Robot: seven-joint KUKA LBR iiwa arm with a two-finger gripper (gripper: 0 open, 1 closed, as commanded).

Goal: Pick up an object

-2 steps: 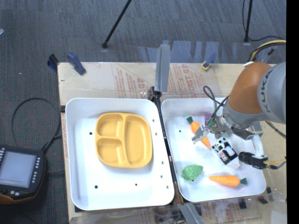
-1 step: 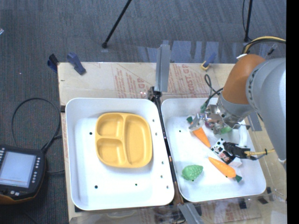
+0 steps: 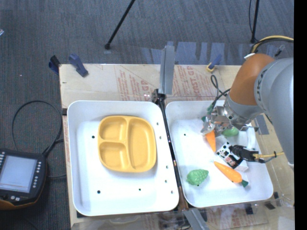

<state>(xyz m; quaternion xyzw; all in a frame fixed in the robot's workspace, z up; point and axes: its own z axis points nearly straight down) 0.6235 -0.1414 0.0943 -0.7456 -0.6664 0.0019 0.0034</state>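
tool [image 3: 211, 127] low in the right bin [image 3: 188, 110], just beside an orange carrot [image 3: 211, 141]

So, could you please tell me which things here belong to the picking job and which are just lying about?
Job: gripper, carrot beside it, second carrot, green toy.
Lying about: yellow divided plate in left bin, handheld screen, blue clamp.

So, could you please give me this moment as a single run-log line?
gripper: low over upper carrot | right bin: second carrot, green toy lying apart | left bin: yellow divided tray | grasp: not confirmed
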